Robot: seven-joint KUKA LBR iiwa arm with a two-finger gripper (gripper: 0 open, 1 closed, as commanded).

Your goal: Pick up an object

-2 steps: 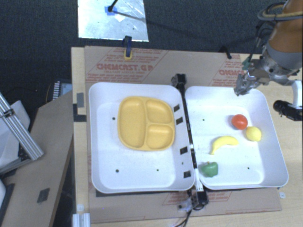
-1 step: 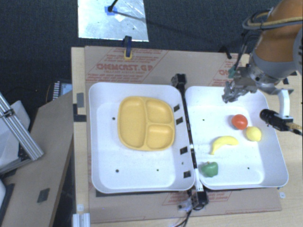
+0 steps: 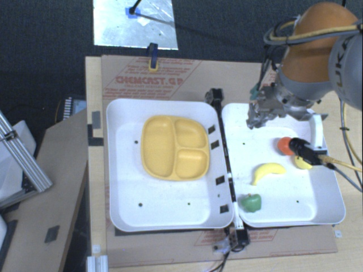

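A flat brown cardboard sheet with red CHEMCAST lettering lay on dark blue-grey carpet, with a crinkled silver foil sheet beyond it at 12 o'clock and a bare aluminium rail out at 9 o'clock. On the cardboard sat the left shallow white bin, bearing a pale yellow divided plastic tray, and touching it the right shallow white bin. The two-finger gripper hung over the right bin's 11 o'clock area, and whether it was spread or pressed together could not be told; nothing was seen in it. A curved yellow toy banana lay near that bin's middle, a green toy pepper at the banana's 7 o'clock, a small orange round object at its 1 o'clock, and a small yellow object, partly hidden, at its 3 o'clock
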